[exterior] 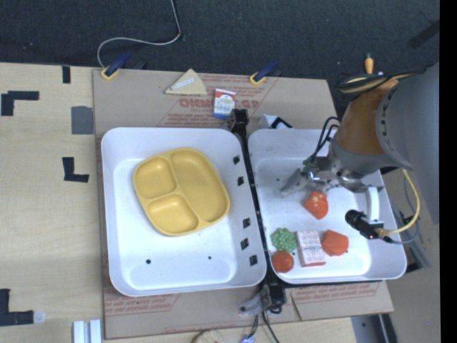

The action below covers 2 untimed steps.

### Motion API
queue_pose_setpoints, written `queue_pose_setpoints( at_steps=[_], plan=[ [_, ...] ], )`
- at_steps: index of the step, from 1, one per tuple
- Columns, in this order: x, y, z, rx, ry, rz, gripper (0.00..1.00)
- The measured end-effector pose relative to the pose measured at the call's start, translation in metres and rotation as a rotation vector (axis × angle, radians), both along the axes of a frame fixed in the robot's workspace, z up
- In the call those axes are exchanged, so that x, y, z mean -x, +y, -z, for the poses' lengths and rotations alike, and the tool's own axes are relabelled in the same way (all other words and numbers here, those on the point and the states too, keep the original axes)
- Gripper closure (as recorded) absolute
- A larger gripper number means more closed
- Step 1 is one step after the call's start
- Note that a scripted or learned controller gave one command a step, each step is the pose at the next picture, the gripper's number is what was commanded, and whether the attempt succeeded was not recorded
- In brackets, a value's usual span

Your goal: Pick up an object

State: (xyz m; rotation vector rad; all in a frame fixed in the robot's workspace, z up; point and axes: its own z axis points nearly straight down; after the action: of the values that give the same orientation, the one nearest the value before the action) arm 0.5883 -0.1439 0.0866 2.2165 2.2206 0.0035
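Observation:
My gripper (303, 186) hangs low in the right bin (285, 148), near its middle, with its fingers spread open and nothing between them. A red-orange rounded toy (316, 206) lies just below and to the right of the fingertips, close to or touching one of them. Along the bin's front lie another red-orange toy (335, 243), a red and white small box (310, 248), a green broccoli-like piece (283, 239) and a small red piece (282, 261).
A yellow divided plate (181, 190) lies in the left bin (121, 263). Behind the bins, a small red and white carton (224, 103) and a pale wedge (187, 83) rest on the cardboard. A black cable loops by the arm's wrist (364, 224).

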Motion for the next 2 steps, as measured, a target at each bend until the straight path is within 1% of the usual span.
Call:
queue_pose_setpoints(
  at_steps=[1,2],
  plan=[
    [0.055,-0.009,0.0,0.001,0.001,0.002,0.0],
    [0.002,0.036,0.0,-0.001,-0.001,-0.001,0.0]
  ],
)
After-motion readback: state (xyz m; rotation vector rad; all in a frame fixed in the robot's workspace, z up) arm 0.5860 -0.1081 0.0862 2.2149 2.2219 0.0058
